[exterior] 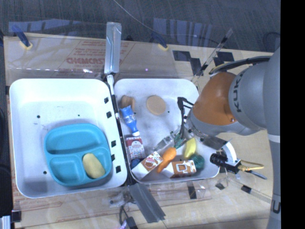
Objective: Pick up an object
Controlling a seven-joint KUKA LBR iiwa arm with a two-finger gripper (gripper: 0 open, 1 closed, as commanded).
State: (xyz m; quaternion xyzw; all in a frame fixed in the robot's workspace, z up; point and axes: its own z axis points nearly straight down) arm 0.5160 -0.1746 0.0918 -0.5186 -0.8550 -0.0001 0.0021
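I see the grey arm with its orange band (214, 104) reaching over the right shallow white bin (143, 87). The two-finger gripper (177, 138) is low among the clutter there; I cannot tell how the jaws stand.

Far to the jaws' left, the left white bin (28, 109) holds a blue compartment tray (71, 140) with a yellow potato-shaped lump (94, 165) in its lower right section.

Just below-right of the jaws lies a yellow banana-like piece (189, 148); just below, an orange carrot (167, 157). Beneath those, a brown carton (183, 168) and a red-white carton (151, 162). Left of the jaws lie a small red-labelled bottle (135, 146) and a blue plastic bottle (128, 117). Above-left sits a tan round disc (156, 105).
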